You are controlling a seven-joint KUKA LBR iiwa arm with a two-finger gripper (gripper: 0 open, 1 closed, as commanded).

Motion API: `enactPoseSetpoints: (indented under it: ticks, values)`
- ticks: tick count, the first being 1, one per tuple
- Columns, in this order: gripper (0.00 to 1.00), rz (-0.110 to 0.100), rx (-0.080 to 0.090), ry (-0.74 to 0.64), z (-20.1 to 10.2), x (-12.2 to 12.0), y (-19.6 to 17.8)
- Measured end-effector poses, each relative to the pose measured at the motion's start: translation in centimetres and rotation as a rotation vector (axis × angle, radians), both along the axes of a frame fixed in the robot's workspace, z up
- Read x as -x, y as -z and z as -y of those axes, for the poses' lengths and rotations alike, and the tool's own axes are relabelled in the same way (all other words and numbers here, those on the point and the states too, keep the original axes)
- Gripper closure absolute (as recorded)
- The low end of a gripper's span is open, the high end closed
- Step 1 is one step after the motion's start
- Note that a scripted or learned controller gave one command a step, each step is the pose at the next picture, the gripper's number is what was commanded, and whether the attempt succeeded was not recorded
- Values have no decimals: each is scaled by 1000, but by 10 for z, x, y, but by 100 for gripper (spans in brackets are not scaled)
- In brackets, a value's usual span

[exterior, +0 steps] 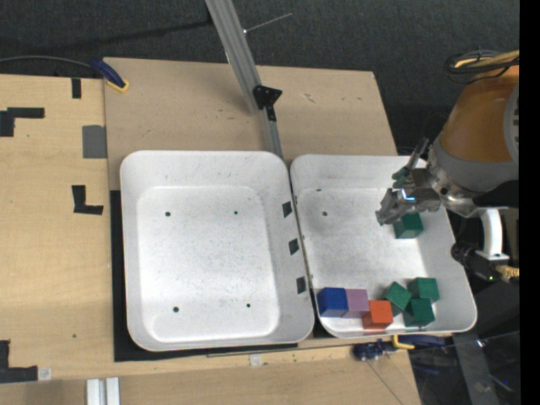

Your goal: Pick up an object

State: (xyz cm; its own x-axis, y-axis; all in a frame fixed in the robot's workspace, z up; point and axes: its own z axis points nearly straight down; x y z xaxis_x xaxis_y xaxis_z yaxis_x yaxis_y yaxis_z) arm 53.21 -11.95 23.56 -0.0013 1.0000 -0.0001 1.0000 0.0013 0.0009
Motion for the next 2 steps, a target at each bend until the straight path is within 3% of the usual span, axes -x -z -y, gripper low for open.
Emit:
enactPoseSetpoints:
  ticks: [2]
  values:
    - [100, -3, -1, -5, -111, -40, 5]
